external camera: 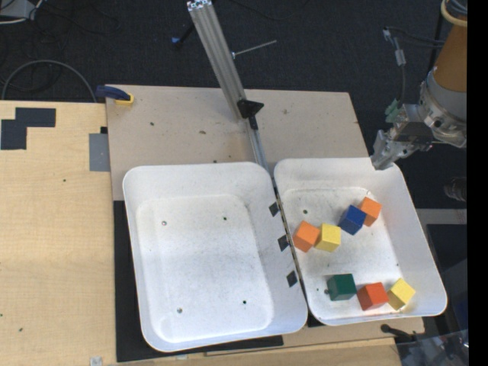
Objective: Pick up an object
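Can't tell how the jaws are set; the gripper [383, 157] hangs by the top right corner of the right bin [427, 239], holding nothing.

From the overhead camera this looks like the approach step, nothing picked yet. The blocks sit in that bin: blue block [352, 219] touching an orange one [370, 210], orange [306, 235] and yellow [329, 238] paired up, green block [341, 287] alone. I'd swing in and drop over the green one, it's got room around it.

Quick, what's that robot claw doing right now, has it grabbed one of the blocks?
Gripper: hanging over the right white bin's far corner, nothing visibly held; open or shut cannot be told.
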You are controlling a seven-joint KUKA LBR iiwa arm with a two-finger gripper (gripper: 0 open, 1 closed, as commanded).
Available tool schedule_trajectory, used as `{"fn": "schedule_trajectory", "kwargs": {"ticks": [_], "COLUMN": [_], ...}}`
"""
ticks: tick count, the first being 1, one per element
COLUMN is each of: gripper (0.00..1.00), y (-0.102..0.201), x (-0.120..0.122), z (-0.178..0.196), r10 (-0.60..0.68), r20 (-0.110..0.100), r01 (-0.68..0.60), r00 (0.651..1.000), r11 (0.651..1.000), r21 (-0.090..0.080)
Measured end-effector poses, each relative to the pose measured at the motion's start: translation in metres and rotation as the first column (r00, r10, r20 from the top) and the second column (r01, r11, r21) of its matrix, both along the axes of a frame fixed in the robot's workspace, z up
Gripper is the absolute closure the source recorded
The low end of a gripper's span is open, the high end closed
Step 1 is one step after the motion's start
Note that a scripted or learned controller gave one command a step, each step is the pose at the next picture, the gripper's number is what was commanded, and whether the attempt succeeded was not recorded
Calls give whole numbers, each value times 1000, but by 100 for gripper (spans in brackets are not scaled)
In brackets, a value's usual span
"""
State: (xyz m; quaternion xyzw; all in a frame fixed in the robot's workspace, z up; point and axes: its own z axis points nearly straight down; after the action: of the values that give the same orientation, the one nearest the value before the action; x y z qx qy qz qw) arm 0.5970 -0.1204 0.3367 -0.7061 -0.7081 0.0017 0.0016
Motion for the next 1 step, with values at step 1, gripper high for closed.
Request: {"fn": "schedule_trajectory", "kwargs": {"ticks": [1], "gripper": [100], "y": [0], "x": [0], "z": [9], "r10": [3], "r20": [-1], "r01": [-3], "r00": [1000], "r11": [1000], "r21": [0]}}
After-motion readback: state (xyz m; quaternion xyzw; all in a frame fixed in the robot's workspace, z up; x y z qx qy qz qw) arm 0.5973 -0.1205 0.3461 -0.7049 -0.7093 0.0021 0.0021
